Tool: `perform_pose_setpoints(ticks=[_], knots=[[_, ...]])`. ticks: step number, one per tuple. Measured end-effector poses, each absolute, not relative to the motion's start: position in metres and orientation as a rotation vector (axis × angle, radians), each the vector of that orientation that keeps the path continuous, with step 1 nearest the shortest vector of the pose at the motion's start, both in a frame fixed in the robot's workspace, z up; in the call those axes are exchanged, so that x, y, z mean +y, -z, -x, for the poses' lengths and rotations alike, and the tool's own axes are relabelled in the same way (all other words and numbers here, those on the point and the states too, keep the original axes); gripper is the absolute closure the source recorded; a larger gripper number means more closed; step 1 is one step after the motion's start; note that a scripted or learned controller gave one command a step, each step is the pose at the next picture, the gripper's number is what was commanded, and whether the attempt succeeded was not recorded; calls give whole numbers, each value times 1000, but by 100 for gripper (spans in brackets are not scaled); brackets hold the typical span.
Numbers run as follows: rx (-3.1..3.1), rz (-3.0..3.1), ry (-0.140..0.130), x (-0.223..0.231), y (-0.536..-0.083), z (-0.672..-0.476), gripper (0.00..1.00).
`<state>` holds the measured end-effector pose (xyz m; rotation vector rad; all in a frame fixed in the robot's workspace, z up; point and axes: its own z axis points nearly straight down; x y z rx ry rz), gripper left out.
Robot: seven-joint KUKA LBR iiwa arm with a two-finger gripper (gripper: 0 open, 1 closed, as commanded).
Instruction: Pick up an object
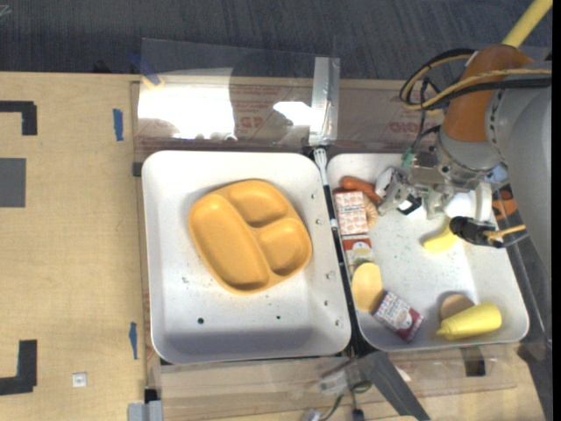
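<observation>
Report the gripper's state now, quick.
Gripper: over the right bin, near its back edge; open or shut cannot be told.

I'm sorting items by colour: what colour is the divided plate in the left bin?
Orange-yellow all over; the divided plate shows plainly in the camera view, in the left bin.

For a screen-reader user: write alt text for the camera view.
A grey robot arm's gripper hovers over the right white bin, which holds a yellow bottle, red-and-white packets and other small items. The left white bin holds a yellow divided plate.
</observation>
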<state>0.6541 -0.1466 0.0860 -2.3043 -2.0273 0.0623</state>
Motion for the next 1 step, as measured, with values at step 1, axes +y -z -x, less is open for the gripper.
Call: perform_pose_setpoints(ticks=[1], knots=[[-2341,2096,1,-149,-117,-627,0]])
